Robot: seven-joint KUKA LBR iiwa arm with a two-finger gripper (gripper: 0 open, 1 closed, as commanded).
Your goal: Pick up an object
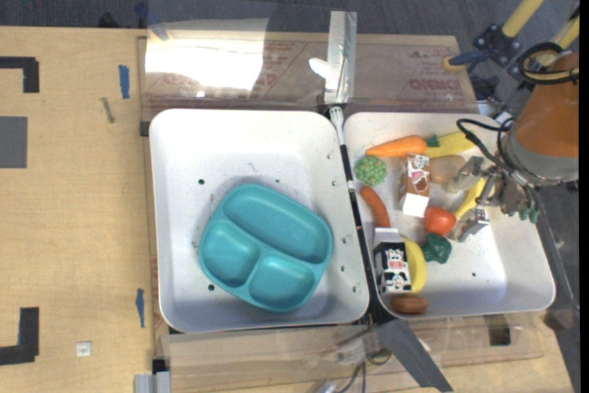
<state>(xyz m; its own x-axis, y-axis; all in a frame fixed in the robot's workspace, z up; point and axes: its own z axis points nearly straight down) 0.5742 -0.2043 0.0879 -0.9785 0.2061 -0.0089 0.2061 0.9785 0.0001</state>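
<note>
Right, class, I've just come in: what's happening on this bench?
A grey robot arm with an orange band reaches in from the right, its gripper low over the right bin. That bin holds toy food: a carrot, a tomato, a small milk carton and more. I can't tell if anything is gripped. The left bin holds a teal divided plate.

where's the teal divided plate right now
In the camera view, the teal divided plate lies in the left bin, toward its lower middle, across the divider from the toy food in the right bin.
</note>
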